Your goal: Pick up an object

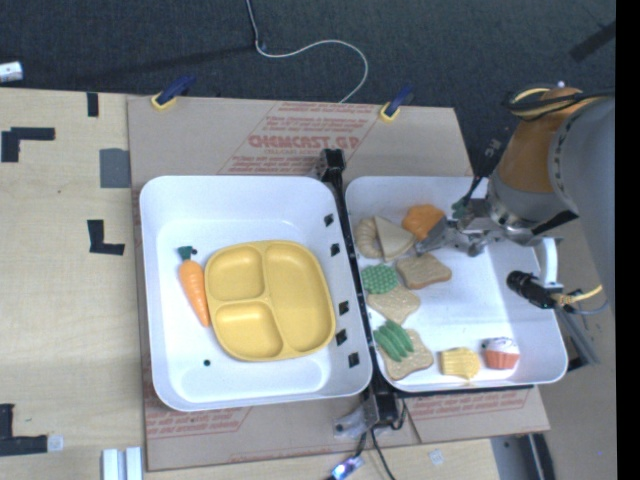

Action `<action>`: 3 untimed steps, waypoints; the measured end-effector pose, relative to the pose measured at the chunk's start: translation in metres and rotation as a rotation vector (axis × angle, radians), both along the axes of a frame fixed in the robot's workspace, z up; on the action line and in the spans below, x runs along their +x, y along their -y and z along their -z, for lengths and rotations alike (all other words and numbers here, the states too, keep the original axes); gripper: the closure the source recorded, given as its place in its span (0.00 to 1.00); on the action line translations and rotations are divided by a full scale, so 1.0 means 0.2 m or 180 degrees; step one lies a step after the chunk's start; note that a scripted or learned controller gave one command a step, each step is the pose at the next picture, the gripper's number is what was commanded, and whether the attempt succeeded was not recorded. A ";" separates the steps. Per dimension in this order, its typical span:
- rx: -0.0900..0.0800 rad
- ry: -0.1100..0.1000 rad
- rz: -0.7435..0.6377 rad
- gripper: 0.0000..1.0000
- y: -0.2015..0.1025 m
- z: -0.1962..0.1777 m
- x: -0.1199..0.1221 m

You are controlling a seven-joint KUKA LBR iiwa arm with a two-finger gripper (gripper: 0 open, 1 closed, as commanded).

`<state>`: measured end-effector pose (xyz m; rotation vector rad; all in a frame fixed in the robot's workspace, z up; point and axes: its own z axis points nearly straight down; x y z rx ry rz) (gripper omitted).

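The right bin (520, 368) holds several toy foods: an orange piece (422, 215), bread slices (385, 238), a toast slice (424, 272), a green round piece (379, 279), a green bean pod on bread (397, 341), a yellow piece (460, 363) and a cupcake (500, 353). My gripper (438, 238) hangs low over the upper middle of this bin, its dark fingers reaching left between the orange piece and the toast slice. Nothing is visibly held between them.
The left bin (165, 208) holds a yellow divided plate (270, 298) and a toy carrot (193, 286) beside it. A black clip divider (335, 218) runs between the bins. The arm's body (560, 168) covers the right bin's upper right corner.
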<state>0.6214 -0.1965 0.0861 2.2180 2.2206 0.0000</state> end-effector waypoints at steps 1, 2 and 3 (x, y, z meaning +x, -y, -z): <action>0.0002 0.0001 -0.0005 1.00 0.00 -0.05 0.00; 0.0007 -0.0004 -0.0001 1.00 -0.03 -0.26 0.00; 0.0004 -0.0002 0.0000 1.00 0.00 -0.50 0.03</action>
